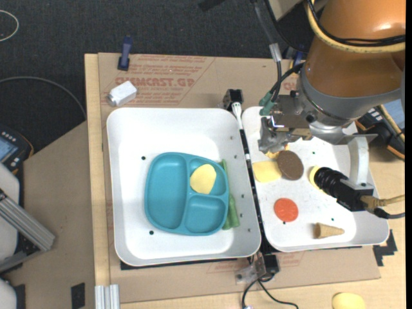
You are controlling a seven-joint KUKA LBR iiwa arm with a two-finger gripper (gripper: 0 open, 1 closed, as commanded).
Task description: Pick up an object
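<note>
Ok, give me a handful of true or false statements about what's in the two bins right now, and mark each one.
1. A blue divided plate lies in the left bin. True.
2. A yellow piece sits on that plate. True.
3. The red disc is in the left bin. False: it lies in the right bin.
4. The cone rests on the blue plate. False: it lies near the front of the right bin.
5. The gripper is over the right bin, above the brown disc. True.
6. The brown disc is in the front right corner. False: it lies beside a yellow slice near the divider.
</note>
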